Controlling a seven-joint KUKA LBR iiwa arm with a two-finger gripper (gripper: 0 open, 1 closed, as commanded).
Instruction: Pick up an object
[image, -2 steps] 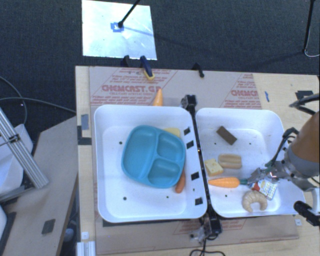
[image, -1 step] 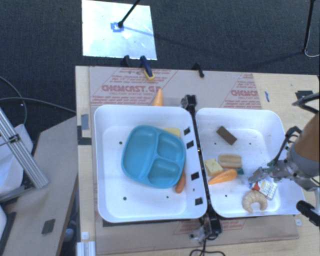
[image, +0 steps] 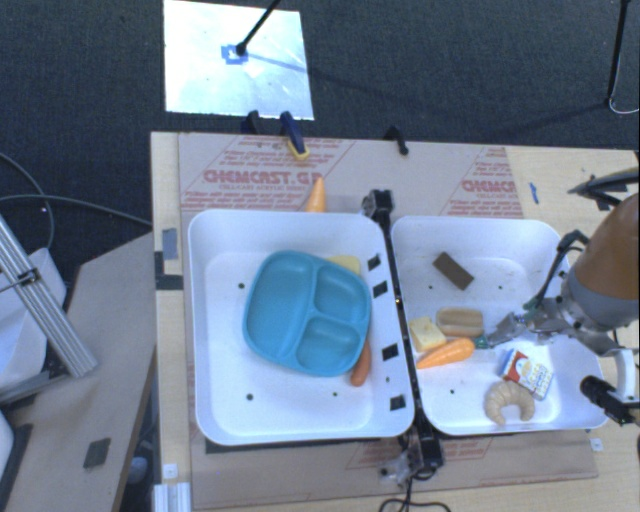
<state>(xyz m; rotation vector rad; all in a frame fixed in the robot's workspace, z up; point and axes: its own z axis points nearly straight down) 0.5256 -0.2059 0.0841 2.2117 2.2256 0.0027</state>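
Counter, right bin: hand beside carrot, grip state unclear; crowding bread risked a miss

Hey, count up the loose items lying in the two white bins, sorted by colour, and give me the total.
Blue: 1, divided plate
Orange: 2, carrot, carrot by plate
Yellow: 2, cheese cube, piece behind plate
Brown or tan: 3, dark block, bread roll, croissant
Multicoloured: 1, small box
Total: 9
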